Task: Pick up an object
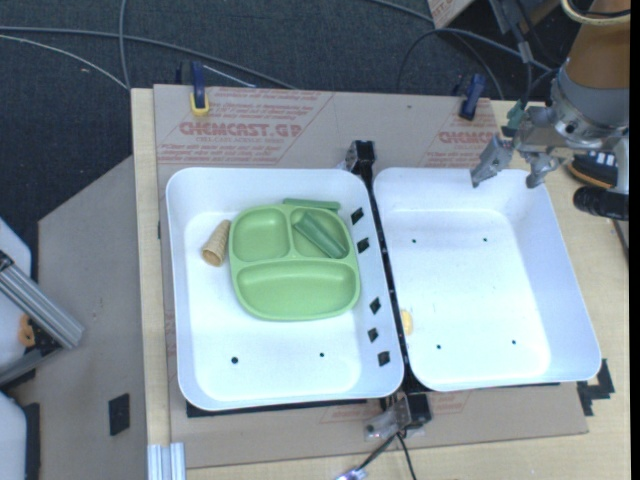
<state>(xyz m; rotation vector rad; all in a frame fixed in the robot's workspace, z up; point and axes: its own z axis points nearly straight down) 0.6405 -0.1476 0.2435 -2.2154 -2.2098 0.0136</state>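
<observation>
A green divided plate [293,263] lies in the left bin [270,368], with a green pod-shaped piece [322,234] in its upper right compartment. A tan cone-shaped piece [215,243] rests on the bin floor just left of the plate. A small yellow bit [406,321] sits at the left edge of the right bin [480,298]. My gripper [513,171] hangs over the far right corner of the right bin, its two fingers spread apart and open, with nothing between them.
Black clips [360,154] run along the seam between the two bins. Blue clamps [199,85] hold the cardboard sheet at the back edge. Cables cross the dark floor behind the bench.
</observation>
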